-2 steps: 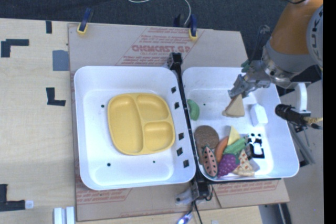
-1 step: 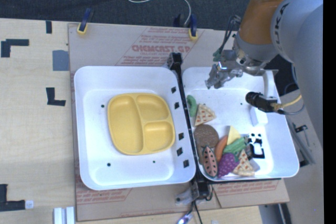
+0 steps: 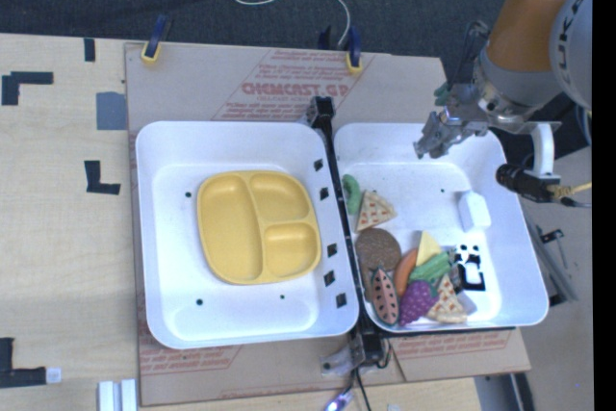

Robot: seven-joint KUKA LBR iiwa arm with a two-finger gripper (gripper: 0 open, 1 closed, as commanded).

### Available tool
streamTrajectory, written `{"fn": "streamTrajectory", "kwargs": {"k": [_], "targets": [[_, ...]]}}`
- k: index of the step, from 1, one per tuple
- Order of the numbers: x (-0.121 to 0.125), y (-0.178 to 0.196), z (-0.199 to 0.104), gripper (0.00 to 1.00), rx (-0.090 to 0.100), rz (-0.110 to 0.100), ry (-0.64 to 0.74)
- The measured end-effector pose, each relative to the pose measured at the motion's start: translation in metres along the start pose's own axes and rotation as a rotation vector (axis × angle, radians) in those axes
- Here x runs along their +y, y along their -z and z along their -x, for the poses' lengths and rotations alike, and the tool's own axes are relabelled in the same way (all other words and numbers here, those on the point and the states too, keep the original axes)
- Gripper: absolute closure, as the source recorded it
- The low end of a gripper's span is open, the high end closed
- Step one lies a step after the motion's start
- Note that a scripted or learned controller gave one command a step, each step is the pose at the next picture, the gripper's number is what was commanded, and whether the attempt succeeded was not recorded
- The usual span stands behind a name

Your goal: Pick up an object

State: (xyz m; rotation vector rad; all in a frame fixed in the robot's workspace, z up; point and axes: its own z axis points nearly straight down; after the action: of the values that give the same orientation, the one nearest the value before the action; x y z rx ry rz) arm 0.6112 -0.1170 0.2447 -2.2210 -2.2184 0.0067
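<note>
Over right bin's (image 3: 500, 295) far edge | fingers (image 3: 430, 142) state unclear | toy food (image 3: 409, 269) well apart.

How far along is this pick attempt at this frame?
Done: nothing looks picked. The toy food pile lies in the right bin, and the yellow plate sits in the left bin. In hand: the gripper hangs over the right bin's far edge, apart from the pile, with nothing seen between its fingers. Left: descend onto an item, grasp and lift.
</note>
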Motion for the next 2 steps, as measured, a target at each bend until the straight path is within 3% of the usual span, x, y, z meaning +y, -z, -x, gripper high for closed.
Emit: {"fn": "streamTrajectory", "kwargs": {"k": [1, 2], "targets": [[-0.0393, 0.0554, 0.0144, 1.0, 0.0, 0.008, 0.0], [-0.0383, 0.0517, 0.0136, 0.0, 0.0, 0.004, 0.002]]}}
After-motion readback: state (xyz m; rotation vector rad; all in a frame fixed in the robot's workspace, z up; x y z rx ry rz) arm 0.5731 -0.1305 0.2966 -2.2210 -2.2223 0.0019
